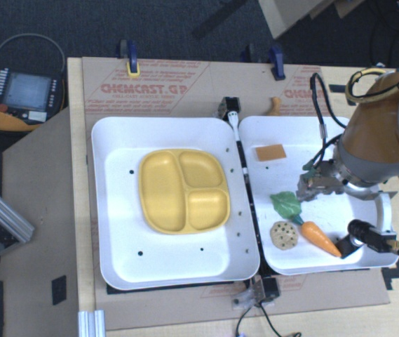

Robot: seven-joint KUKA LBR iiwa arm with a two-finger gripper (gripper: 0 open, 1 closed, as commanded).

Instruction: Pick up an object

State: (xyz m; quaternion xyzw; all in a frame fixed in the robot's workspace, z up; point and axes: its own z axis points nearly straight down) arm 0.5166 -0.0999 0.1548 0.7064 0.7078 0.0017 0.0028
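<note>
A green leafy toy (285,204) lies in the right bin (283,258), about the middle of its floor, with a round speckled cookie (284,235) just below it and an orange carrot (319,238) slanting to the cookie's right, near the bin's front wall. A small brown rectangular piece (270,153) sits well apart toward the back of the same bin. The claw (310,186) hangs just to the right of the green toy, close above the bin floor; whether it is wide or narrow cannot be told from this angle, and nothing is seen between its fingers. The grey arm with its orange band (378,125) reaches in from the right. The left bin (115,244) holds a yellow divided plate (184,189). Both bins rest on the bench (87,188).
</note>
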